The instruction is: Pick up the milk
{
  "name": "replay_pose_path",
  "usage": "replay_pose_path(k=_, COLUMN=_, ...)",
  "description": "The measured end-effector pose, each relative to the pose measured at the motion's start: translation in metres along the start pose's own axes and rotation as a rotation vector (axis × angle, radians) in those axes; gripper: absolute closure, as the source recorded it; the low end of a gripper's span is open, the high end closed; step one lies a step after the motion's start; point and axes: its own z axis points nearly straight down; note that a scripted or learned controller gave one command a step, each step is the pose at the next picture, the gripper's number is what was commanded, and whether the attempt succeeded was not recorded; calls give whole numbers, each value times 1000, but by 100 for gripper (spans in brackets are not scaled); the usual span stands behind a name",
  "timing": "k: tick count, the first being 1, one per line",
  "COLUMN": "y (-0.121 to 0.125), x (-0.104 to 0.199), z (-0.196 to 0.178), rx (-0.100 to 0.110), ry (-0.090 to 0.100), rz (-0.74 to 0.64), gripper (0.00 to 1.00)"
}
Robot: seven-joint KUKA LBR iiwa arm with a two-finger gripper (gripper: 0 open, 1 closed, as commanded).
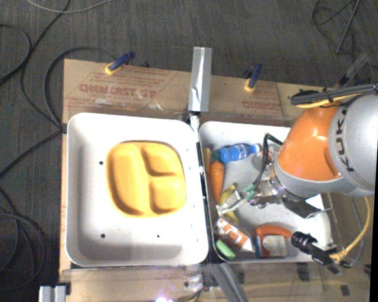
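Counting now: 2 white bins sitting side by side, left bin [79, 172] & right bin [206, 135]. Left bin is holding 1 yellow divided tray [147, 178]. Right bin is holding approx 5 items: 1 water bottle [237, 152], 1 carrot [216, 179], 1 orange-labelled carton [233, 233], 1 green item [225, 249], 1 red-lidded container [273, 241]. 2 clamps [119, 62] are sitting behind the bins.

The one camera hangs above the bench [84, 83], looking steeply down from fairly near (slightly slanted); both white bins [71, 191] fill mid-frame, and the arm [323, 149] enters from three o'clock.
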Motion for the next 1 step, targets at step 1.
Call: replay_pose_path(k=1, y=-14, x=-75, z=95, rx=-12, ry=-5, rz=-71, gripper=0)
